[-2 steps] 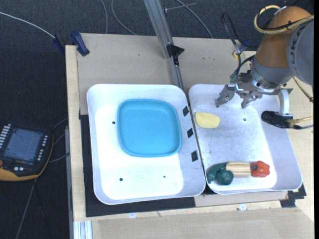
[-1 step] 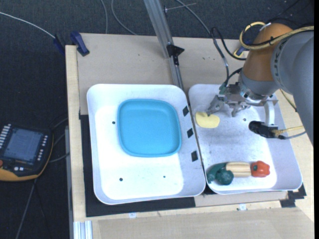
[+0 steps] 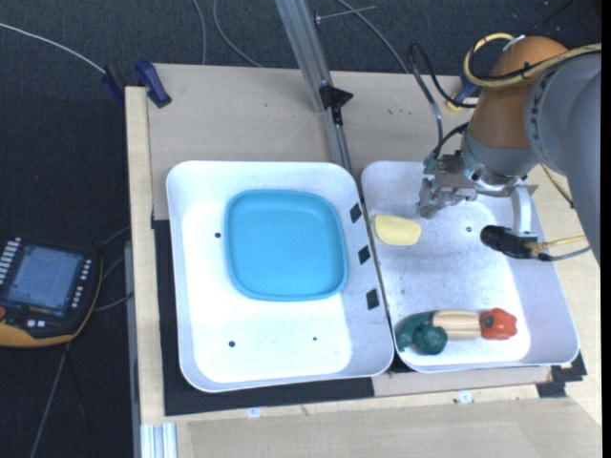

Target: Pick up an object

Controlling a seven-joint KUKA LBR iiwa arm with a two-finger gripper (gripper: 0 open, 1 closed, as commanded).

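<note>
A pale yellow lump [image 3: 397, 230] lies in the right bin [image 3: 535, 284] near its left wall. Along that bin's front edge lie a dark green piece [image 3: 421, 336], a tan stick-shaped piece [image 3: 458, 324] and a red piece [image 3: 496, 323], touching in a row. My gripper [image 3: 434, 201] hangs low over the upper part of the right bin, just right of and above the yellow lump. Nothing shows between its fingers.
A blue square plate [image 3: 286, 244] sits in the left bin [image 3: 196, 284]. A slanted metal pole [image 3: 305, 36] crosses the bench behind the bins. A black cable plug [image 3: 504, 240] hangs from the arm over the right bin. A pendant [image 3: 43, 284] lies on the floor at left.
</note>
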